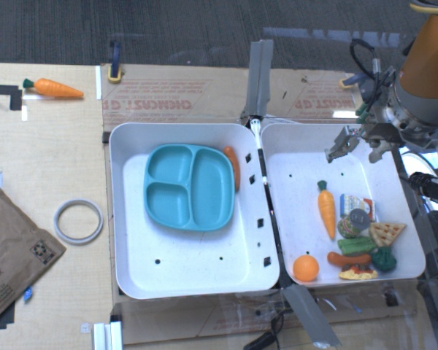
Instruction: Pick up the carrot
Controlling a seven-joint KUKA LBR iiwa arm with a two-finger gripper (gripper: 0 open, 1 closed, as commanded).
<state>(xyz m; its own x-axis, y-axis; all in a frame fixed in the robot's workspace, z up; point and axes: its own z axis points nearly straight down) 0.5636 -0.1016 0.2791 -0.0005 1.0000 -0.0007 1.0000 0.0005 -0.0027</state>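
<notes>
The carrot [326, 209], orange with a small green top, lies lengthwise in the middle of the right bin [299, 166], its green end pointing to the far side. My gripper [358, 144] hangs above the far right part of that bin, a short way beyond and to the right of the carrot. Its two fingers are spread apart with nothing between them. A second carrot [52, 88] lies outside the bins on the wooden bench at the far left.
A blue divided plate [190, 187] sits in the left bin, with an orange sausage-like piece [232, 165] at its right rim. Toy foods crowd the right bin's near right corner: an orange [305, 267], a waffle [385, 232], broccoli [384, 259]. A tape ring [78, 220] lies on the bench.
</notes>
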